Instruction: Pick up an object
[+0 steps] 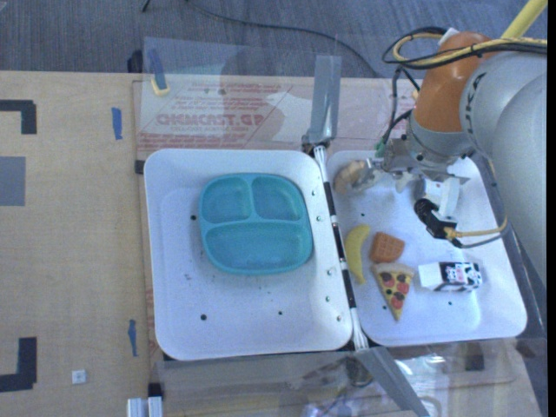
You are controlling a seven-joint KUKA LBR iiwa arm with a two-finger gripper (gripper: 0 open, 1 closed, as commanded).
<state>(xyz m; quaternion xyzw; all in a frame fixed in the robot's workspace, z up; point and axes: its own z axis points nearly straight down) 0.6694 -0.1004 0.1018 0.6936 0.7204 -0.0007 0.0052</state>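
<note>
the gripper [382, 165] hovers at the right bin's [504, 320] far left corner, just beside a pale, rounded object [351, 175]; its grasp cannot be told. the piece looks light, likely smooth, best pinched across its middle.

Grey carpet floor [78, 16] at far side, black cable [261, 26] lying across. Light wooden bench top [69, 233] at left, blue tape marks [116, 122].
</note>
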